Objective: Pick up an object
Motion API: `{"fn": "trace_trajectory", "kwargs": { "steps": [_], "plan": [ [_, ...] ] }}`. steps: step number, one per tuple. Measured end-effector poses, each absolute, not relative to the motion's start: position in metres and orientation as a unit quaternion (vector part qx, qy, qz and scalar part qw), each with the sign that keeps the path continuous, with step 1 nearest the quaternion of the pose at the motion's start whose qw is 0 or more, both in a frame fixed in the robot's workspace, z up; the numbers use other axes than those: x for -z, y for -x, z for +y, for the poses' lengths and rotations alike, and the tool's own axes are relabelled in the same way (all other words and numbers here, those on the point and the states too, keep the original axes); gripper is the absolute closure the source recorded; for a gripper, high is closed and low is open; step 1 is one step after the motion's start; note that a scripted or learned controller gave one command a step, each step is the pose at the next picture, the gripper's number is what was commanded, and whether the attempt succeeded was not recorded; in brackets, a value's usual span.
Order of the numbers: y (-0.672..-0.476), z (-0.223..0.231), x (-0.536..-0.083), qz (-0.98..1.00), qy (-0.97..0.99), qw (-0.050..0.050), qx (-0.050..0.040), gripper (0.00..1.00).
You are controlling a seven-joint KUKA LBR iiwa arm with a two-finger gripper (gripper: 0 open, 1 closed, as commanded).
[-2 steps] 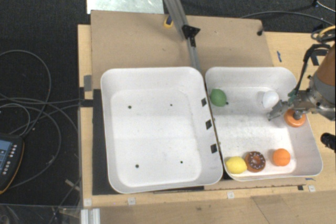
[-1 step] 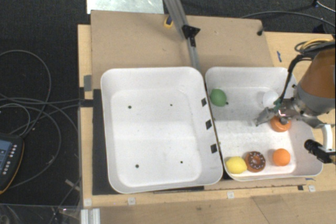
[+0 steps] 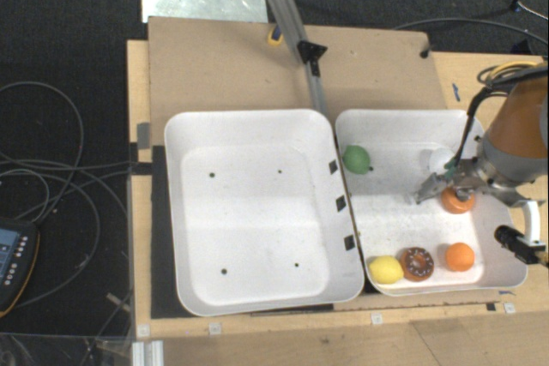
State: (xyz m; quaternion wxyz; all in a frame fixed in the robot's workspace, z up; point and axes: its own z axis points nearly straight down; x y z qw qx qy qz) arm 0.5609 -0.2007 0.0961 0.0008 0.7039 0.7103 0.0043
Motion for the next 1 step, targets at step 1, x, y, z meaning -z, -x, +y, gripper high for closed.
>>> {"fn": "trace_trajectory", "kwargs": {
  "steps": [1],
  "plan": [
    [-0.5621, -0.2013, -0.1076, 0.711, -0.703, 0.003, -0.0053, 1.00]
  ]
}}
